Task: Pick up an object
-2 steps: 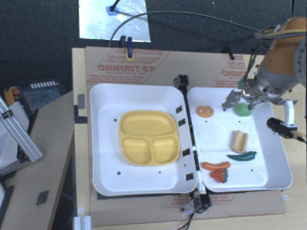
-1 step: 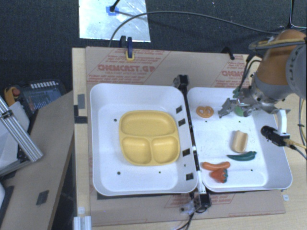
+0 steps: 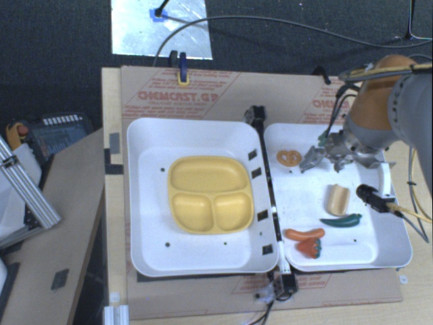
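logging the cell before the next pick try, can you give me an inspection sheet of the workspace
surface: printed brown board carrying left bin and right bin side by side
job's things: in the right bin, orange ring, tan block, green pepper, orange stick, red piece, all lying loose
clutter: yellow divided tray in the left bin
grippers: gripper over the right bin, beside the orange ring
cables: grey cable arcing over the floor behind the bench
surroundings: foil sheet on dark floor, blue clamp at the board's back edge, side table at left
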